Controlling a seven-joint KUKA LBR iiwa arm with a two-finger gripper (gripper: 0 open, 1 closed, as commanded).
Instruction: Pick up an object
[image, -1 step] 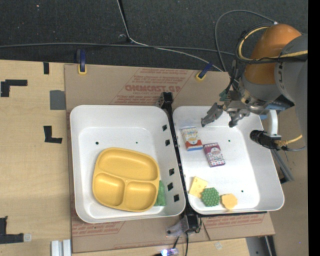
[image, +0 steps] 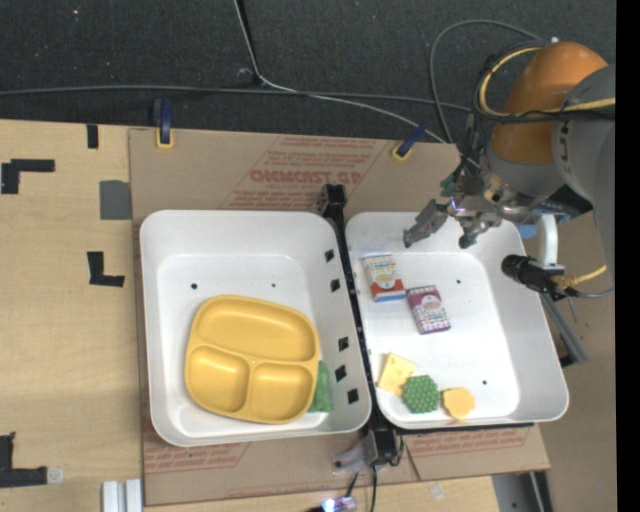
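Observation:
My gripper hangs above the far edge of the right bin, its two fingers spread open with nothing between them. Below it in that bin lie a small red and white box and a purple and white box. Nearer the front edge are a yellow wedge, a green bumpy piece and an orange piece. The left bin holds a yellow divided plate with a green piece tucked at its right side.
A black divider strip runs between the two bins. The arm's orange band and grey wrist stand over the right bin's far right corner. Cables cross the dark back. Brown cardboard lies under the bins.

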